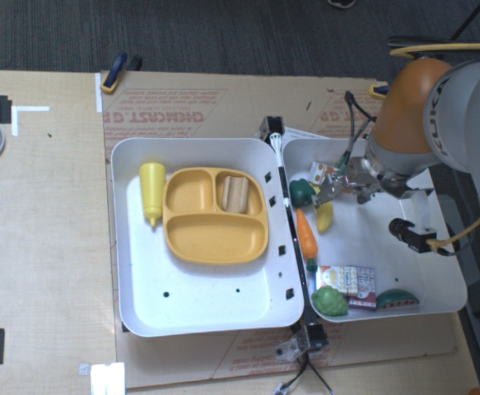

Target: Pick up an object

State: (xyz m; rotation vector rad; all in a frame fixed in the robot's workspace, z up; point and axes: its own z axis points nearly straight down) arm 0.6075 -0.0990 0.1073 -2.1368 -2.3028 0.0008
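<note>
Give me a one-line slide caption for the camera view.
KUKA arm's gripper over the right bin near a carrot; yellow divided tray in the left bin.

The arm [437, 113] runs off the right edge; its hand [338, 183] seemingly hides the fingers' state.
</note>
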